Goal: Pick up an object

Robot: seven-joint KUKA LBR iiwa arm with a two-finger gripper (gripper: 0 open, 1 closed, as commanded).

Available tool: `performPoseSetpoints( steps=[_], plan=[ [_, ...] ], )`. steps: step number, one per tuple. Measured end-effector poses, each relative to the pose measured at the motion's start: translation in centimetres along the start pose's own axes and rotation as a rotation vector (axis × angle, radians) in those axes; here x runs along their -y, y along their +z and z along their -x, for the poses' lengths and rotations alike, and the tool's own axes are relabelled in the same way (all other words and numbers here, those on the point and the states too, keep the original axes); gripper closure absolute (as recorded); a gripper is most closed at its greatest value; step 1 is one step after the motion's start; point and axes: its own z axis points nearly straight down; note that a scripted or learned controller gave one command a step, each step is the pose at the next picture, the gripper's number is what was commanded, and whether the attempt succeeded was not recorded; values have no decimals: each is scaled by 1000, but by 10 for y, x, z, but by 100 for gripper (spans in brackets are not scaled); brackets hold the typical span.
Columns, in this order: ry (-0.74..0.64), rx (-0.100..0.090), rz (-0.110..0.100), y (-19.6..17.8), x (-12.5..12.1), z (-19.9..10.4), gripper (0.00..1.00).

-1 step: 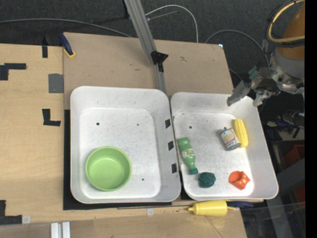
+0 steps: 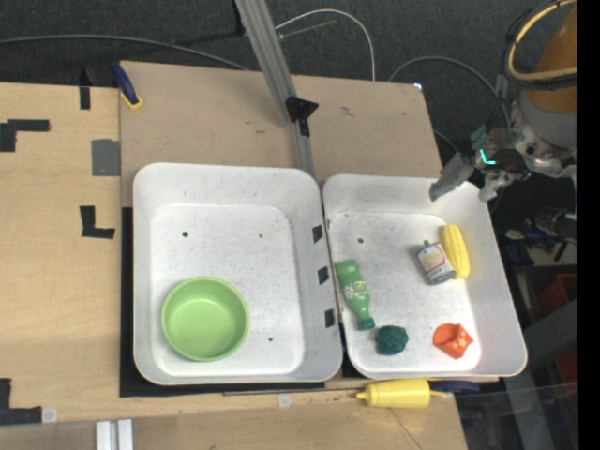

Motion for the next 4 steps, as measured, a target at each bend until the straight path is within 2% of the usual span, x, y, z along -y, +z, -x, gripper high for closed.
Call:
performPoseSetpoints(
  steps=[1,3,4],
  plan=[
    [1,0,-5,43,0,-2,0],
    [1,-1,-8,172,6,-1,0],
    [0,0,-2,158,4,-1,100]
  ],
)
